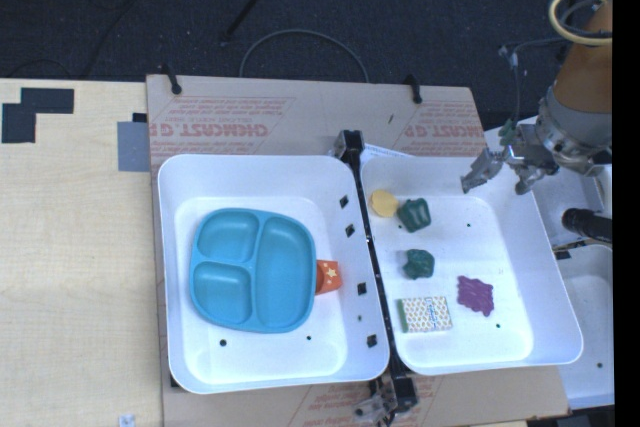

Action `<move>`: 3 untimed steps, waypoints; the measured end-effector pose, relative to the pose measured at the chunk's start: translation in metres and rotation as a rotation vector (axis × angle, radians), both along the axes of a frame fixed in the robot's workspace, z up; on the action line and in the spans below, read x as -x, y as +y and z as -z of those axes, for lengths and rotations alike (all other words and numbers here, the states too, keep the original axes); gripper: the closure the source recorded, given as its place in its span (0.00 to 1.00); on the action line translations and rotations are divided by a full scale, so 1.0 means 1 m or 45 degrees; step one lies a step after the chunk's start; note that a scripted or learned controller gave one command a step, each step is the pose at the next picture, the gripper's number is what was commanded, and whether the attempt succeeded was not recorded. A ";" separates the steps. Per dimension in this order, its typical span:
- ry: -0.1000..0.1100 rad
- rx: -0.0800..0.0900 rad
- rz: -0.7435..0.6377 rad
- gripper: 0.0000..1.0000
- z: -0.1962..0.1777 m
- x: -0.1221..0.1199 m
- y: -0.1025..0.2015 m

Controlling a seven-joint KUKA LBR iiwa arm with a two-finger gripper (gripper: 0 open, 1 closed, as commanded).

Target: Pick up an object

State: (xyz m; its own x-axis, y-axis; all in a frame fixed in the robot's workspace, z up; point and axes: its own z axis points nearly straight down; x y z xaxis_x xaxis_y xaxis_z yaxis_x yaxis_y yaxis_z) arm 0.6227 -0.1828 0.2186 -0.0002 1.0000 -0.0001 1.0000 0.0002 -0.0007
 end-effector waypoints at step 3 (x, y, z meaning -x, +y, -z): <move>0.006 -0.001 -0.006 0.00 0.132 -0.007 -0.003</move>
